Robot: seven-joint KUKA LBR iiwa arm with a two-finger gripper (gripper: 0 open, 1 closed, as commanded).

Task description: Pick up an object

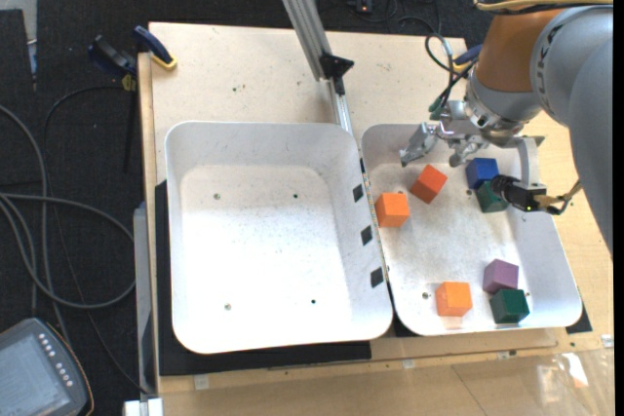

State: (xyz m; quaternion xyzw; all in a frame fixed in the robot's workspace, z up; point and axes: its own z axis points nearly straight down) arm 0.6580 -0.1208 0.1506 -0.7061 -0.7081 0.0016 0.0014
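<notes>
The pick has barely begun, by my reckoning. The gripper (441,142) hangs over the far edge of the right bin (546,239), its fingers spread apart with nothing between them. Just below it, near that far edge, sits an orange cube (428,183), tilted on the bin floor and apart from the fingers; it looks the likeliest target. A second orange cube (393,208) lies close by, near the bin's left wall. A blue cube (482,172) and a green cube (490,196) rest under the wrist toward the right wall. At the near edge lie a third orange cube (453,298), a purple cube (500,275) and a dark green cube (509,306). Lowering, closing and lifting are all left to do. The left bin (180,209) holds no blocks.
</notes>
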